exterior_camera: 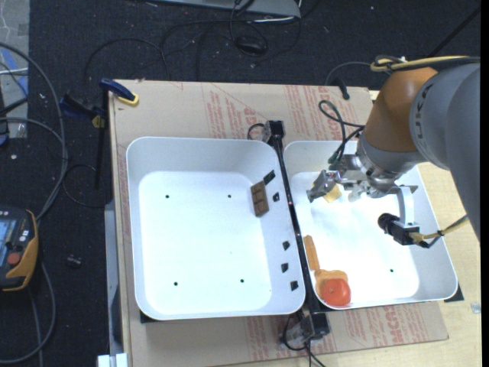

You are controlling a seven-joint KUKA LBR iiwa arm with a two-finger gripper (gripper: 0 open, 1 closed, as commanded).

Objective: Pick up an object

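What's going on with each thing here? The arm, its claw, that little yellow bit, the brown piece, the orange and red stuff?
Arm: reaching in over the right bin.
End effector: low over that bin, at a small yellow object; grip unclear.
Brown block: lying in the left bin, near its right wall.
Orange stick: lying by the right bin's left wall.
Red ball: resting in that bin's near left corner.

A small pale yellow block (331, 193) sits between the end effector's (327, 190) fingers, raised over the right bin's (435, 281) far left part, its shape partly hidden
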